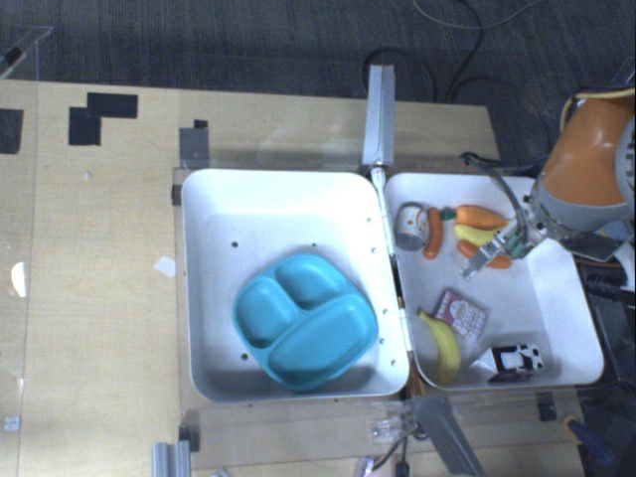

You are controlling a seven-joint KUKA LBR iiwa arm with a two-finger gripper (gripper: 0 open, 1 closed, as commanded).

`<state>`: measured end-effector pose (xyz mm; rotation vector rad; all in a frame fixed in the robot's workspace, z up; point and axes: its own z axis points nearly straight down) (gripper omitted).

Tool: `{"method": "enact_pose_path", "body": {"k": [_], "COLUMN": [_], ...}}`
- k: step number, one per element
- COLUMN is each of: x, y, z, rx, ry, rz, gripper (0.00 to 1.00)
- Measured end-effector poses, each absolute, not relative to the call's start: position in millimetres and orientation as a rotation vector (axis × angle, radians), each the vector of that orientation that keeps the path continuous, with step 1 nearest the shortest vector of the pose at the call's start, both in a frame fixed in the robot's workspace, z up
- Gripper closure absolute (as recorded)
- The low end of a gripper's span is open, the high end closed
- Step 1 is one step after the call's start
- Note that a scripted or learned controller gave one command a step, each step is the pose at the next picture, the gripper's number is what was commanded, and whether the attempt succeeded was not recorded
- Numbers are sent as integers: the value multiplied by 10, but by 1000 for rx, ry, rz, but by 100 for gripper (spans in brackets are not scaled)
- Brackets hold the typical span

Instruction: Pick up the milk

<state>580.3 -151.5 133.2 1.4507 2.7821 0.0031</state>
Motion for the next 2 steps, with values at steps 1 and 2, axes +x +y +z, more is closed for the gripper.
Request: {"method": "enact_pose_path", "body": {"k": [1, 2], "x": [5940, 5411], "y": [-1870, -1264], "z": [890, 1393], "rx": [1651, 1424], "ry": [2660, 2793], "rz": [7, 4], "gripper": [0, 0]}}
